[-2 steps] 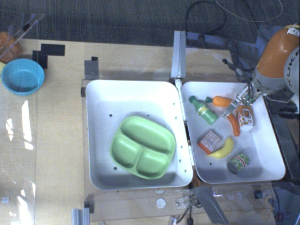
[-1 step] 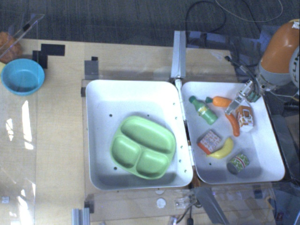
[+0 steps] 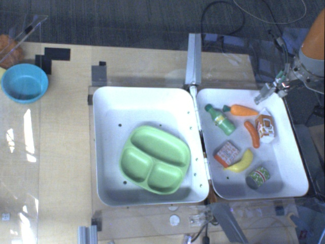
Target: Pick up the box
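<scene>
Can near box; jaws above carrot.

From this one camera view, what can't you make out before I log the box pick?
- Gripper, top right corner of the right bin: too small and blurred to judge.
- Arm: cut off by the frame's right edge.
- Box: print too small to read; the banana hides its lower right edge.
- Can: label unreadable.

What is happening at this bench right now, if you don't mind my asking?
A robot arm is meant to pick up the box. Its end effector hovers over the right bin's top-right corner, holding nothing. The box lies in that bin beside a banana, untouched. The left bin holds a green tray.
</scene>
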